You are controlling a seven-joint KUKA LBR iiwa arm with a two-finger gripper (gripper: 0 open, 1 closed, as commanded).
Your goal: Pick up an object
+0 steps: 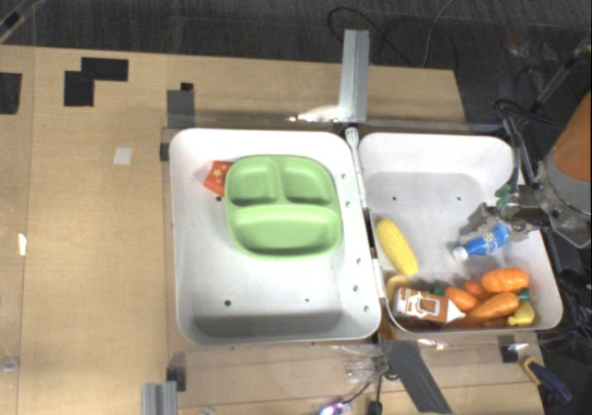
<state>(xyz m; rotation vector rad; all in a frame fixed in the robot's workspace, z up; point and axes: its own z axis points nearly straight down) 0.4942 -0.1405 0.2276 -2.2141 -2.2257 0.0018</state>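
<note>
The right bin (435,173) holds a yellow corn cob (396,247), a small blue and white bottle (483,243), a brown bottle with a white label (425,305) and several orange carrots (504,281) along its near edge. My gripper (492,215) reaches in from the right, low over the bin's right side. It sits just above and behind the blue bottle. I cannot make out whether it touches that bottle.
The left bin (199,293) carries a green divided plate (282,203) with a red item (215,178) poking out at its left edge. A small yellow piece (523,314) lies by the carrots. A metal post (354,76) stands behind the bins' shared wall.
</note>
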